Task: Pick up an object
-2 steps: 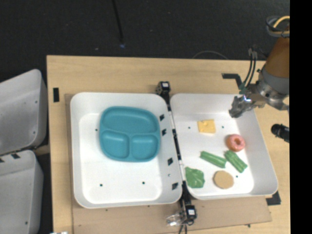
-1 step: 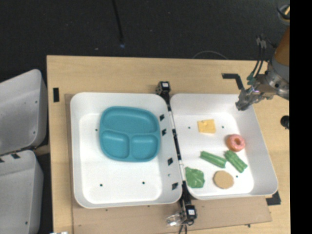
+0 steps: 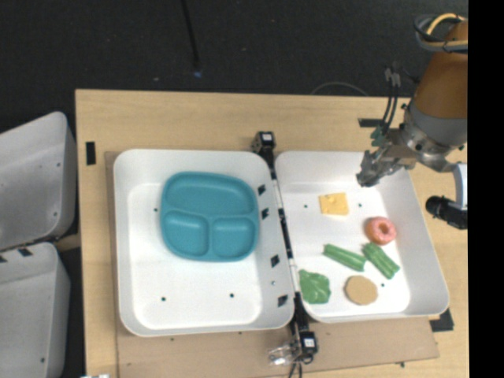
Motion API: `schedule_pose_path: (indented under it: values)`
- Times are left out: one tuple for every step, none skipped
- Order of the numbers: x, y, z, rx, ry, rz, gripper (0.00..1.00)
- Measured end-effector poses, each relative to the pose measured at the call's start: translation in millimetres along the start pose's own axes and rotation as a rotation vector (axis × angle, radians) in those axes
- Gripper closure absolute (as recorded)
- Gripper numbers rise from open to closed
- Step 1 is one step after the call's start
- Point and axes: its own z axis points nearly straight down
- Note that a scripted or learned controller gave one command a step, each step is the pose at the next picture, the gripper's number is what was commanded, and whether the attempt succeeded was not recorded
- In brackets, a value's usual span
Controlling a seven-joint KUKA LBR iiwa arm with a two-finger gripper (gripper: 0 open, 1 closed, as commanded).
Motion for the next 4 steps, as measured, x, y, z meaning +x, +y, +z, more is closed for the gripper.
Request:
schedule_pose_path:
  values:
    - [52.4,-2.5,-8.9,-0.001,0.002,-0.002,1.00]
    - [101.3,-5.1,-14.8,0.000,0.002,-0.003,1.00]
    - [158.0,-18.9,-2.9,0.002,0.001,-0.003,1.00]
    - [213.3,-14.0,3.0,-0.001,0.001,-0.003,1.00]
